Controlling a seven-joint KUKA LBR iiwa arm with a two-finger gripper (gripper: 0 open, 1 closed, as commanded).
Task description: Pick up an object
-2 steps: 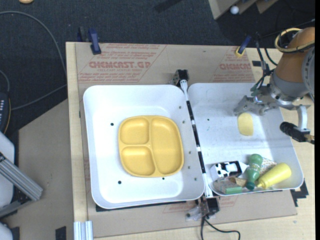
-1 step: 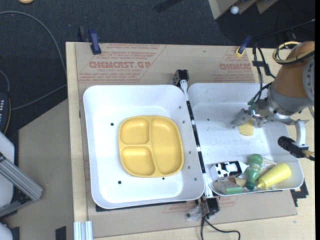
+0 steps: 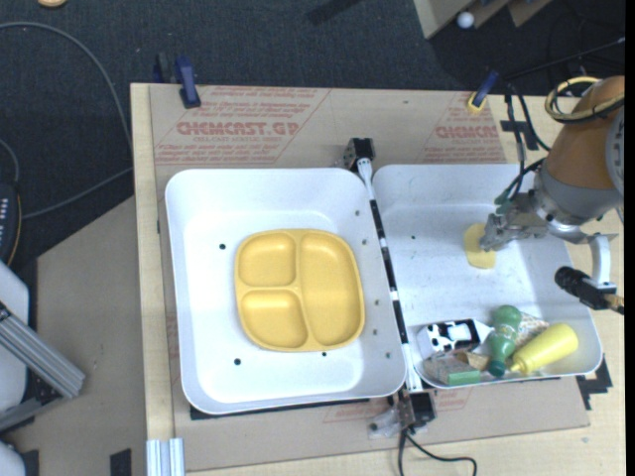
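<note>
Pale-yellow round object [image 3: 481,247] lies in the upper middle of the right bin [image 3: 427,201], on the bin's bare floor, and the tool [image 3: 493,228] sits directly at its upper right side, touching or almost touching it. I cannot tell how the tool's jaws stand, nor whether the object is between them. The object looks roughly round, so no clear long axis shows.

Well below it, along the bin's near wall, a cluster is piled: a yellow bottle-shaped item [image 3: 544,349] lying slanted with its narrow end toward lower left, a green piece [image 3: 504,327] just beside it, a black-and-white item [image 3: 451,336] to the left, and a greenish flat piece [image 3: 456,373] at the bottom. Bare floor separates this pile from the object, and open floor extends left to the divider between the bins.

On the tabletop [image 3: 288,117], the left bin [image 3: 193,296] holds a yellow divided plate [image 3: 298,291] at its centre.
</note>
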